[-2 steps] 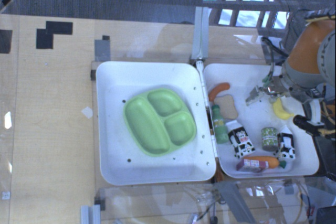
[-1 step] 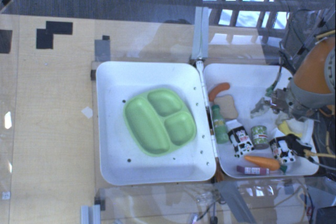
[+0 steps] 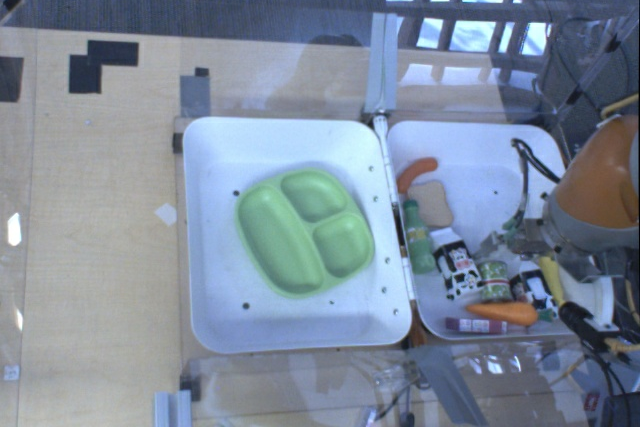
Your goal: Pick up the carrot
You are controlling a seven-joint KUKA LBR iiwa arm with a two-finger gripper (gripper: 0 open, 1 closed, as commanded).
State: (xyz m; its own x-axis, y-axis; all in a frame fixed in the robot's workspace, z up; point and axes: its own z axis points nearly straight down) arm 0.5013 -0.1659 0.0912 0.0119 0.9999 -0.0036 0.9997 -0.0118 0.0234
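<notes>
The carrot [image 3: 503, 312] is orange and tapered. It lies flat near the front edge of the right bin [image 3: 470, 145], pointing right. The grey arm with its orange band [image 3: 603, 177] reaches in from the right. My gripper [image 3: 508, 239] hangs over the right half of that bin, behind the carrot and a little above the clutter. Nothing of the carrot is in the gripper. A small green can [image 3: 492, 277] sits between the gripper and the carrot.
The right bin also holds an orange-red sausage [image 3: 416, 170], a beige bread slice [image 3: 433, 202], a green bottle [image 3: 418, 241], a white carton [image 3: 455, 267], a yellow piece [image 3: 551, 277] and a maroon marker [image 3: 468, 325]. A green divided plate [image 3: 305, 231] lies in the left bin [image 3: 215, 315].
</notes>
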